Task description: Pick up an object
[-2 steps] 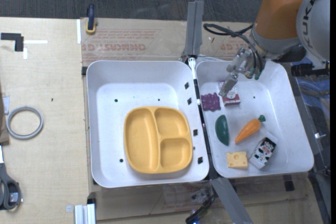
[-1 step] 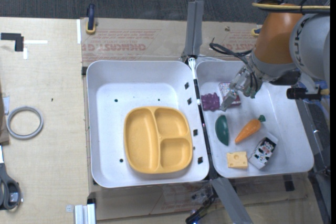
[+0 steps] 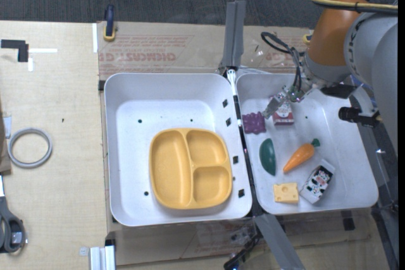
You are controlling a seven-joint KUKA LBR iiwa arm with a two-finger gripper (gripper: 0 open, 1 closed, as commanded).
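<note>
**benchwatcher:** So where was the gripper (image 3: pixel 283 103) at that point? The arm (image 3: pixel 354 41) came in from the right and hung over the back of the right bin (image 3: pixel 342 196), that much was obvious.

**kuka_fan:** Yeah, it sat low over the far left part of that bin, right on top of a small red-and-white item (image 3: pixel 284 117). Honestly couldn't tell whether it was open, closed or gripping anything, the metal bits blurred together there.

**benchwatcher:** What was crowding it?

**kuka_fan:** A purple toy (image 3: pixel 254 122) lay just beside it, against the divider between the bins. Nearer the camera were a dark green piece (image 3: pixel 268 155), a toy carrot (image 3: pixel 299 157) lying at a slant, a yellow cheese block (image 3: pixel 286 193) and a black-and-white carton (image 3: pixel 317 183) tipped over near the front wall. All well apart from the gripper.

**benchwatcher:** And the left bin (image 3: pixel 126 136)?

**kuka_fan:** It had a yellow divided plate (image 3: pixel 190 167) in it. On the bench off to the left were a grey tape ring (image 3: pixel 28 147) and scissors (image 3: pixel 11 231) at the edge.
</note>
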